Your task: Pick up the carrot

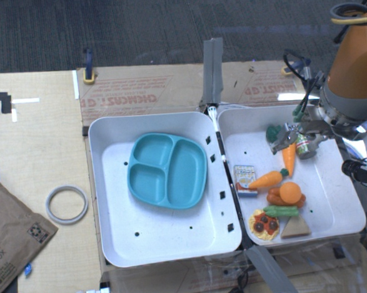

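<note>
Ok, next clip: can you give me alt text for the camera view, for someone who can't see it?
The gripper is low over the right bin, at the top of an upright carrot. A second carrot lies nearby beside an orange, a pizza slice and a small card. The left bin holds a teal divided plate.

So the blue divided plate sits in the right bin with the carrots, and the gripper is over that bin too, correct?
Not quite. The camera view shows the blue divided plate in the left bin; the carrots lie in the right bin, and the gripper is over that bin.
</note>
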You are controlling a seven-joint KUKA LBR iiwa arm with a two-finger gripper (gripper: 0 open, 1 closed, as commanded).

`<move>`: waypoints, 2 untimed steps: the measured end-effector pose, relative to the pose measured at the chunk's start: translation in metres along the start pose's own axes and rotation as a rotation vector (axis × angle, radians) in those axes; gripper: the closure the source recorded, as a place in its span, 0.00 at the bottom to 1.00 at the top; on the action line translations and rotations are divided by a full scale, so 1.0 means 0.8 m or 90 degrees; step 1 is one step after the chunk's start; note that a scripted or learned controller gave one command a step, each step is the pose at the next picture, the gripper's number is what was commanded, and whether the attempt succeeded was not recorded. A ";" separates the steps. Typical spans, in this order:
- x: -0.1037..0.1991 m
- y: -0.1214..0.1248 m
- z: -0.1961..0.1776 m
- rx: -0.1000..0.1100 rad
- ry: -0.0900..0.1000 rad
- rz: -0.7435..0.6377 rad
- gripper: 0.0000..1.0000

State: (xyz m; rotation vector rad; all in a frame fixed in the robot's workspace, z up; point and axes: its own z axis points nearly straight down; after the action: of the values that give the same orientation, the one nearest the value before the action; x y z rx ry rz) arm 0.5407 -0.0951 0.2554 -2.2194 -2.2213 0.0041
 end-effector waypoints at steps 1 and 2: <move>-0.071 0.041 0.139 -0.001 0.000 -0.134 0.00; -0.103 0.056 0.205 -0.002 0.006 -0.255 0.00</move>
State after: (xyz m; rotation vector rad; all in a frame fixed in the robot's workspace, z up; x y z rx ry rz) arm 0.5852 -0.1776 0.0917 -1.7309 -2.6147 -0.0109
